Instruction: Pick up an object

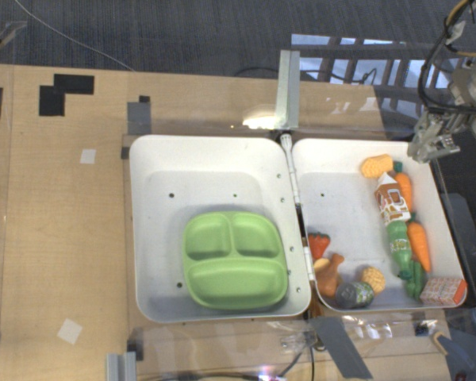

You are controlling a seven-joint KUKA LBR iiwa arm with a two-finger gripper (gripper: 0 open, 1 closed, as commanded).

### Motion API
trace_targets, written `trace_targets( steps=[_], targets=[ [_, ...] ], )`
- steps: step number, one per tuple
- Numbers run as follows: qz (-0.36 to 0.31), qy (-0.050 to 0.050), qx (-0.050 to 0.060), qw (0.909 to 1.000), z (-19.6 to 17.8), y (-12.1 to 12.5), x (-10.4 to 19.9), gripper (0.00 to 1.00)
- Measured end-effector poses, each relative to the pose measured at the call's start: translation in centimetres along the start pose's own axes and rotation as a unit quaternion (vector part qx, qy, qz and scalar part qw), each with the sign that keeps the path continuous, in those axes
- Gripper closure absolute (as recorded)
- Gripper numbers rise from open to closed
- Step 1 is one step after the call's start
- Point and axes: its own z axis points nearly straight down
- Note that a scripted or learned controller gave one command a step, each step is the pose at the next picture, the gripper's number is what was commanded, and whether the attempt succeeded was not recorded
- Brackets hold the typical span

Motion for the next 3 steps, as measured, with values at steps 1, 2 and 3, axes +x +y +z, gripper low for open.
trace_targets(
  steps=[1,2,3],
  targets=[
    [0.0,-0.005,0.002,1.0,-1.3,0.0,-0.3,1.0],
    [0.001,-0.01,0.003,0.9999,-2.5,0.0,-0.5,1.0],
    [0.016,0.004,-0.002,0.9999,-0.1,-2.3,-5.2,1.0]
  ],
)
